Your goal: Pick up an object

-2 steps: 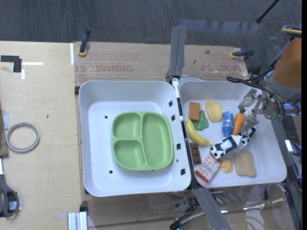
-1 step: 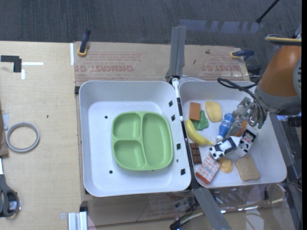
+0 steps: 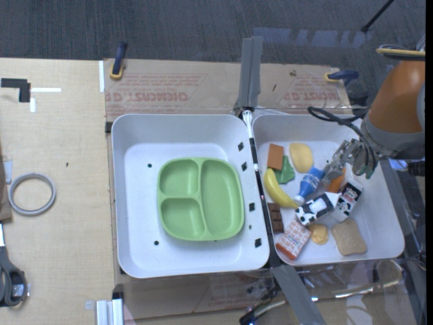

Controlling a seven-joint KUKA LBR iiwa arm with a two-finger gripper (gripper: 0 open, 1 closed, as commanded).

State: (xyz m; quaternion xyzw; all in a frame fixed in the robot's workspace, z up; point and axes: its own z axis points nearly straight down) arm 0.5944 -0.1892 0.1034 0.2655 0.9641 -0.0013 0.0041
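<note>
A slice of toast and a snack packet are seen near the front edge of the right bin. A black-and-white toy cow is set near its middle, a banana just left. Over its right side the gripper is poised; whether its fingers are spread cannot be told. In the left bin, a green divided plate is centred.

Gripper above cluttered right bin
</note>
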